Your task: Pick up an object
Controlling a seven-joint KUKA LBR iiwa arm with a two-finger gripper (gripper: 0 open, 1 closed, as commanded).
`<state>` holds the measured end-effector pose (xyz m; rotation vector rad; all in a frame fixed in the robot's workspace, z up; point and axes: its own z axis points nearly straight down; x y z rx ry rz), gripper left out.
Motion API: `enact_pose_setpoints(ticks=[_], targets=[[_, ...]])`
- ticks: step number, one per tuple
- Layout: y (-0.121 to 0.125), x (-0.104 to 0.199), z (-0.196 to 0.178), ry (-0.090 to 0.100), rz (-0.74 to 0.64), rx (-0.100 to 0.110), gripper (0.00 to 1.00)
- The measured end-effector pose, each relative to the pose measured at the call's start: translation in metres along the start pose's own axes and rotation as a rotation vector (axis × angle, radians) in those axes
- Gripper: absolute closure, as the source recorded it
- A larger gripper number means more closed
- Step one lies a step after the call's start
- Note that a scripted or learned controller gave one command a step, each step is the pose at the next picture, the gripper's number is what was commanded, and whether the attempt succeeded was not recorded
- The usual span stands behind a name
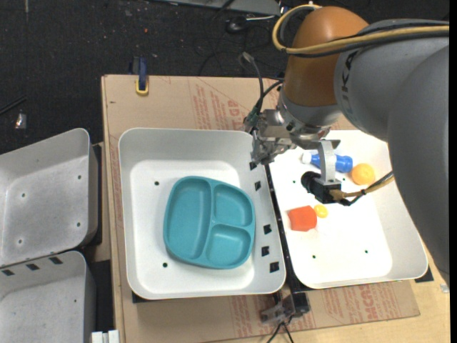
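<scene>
Orange block sat in the right-hand bin, below-right of the gripper, which hovered over the bins' shared wall. Open or closed, holding anything? Couldn't tell.

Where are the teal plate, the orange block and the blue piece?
teal plate (189,216): camera view, floor of its largest compartment.
orange block (303,219): camera view, middle of its upper face.
blue piece (343,163): camera view, the visible end beside the arm's bracket.

Two bins, one teal plate, four small objects.
</scene>
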<state>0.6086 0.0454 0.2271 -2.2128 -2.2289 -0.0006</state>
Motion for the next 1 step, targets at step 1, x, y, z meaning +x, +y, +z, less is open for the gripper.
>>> enact_pose_setpoints(ticks=[1], targets=[[0.0084, 0.0542, 0.0093, 0.0, -0.001, -0.001, 1.0]])
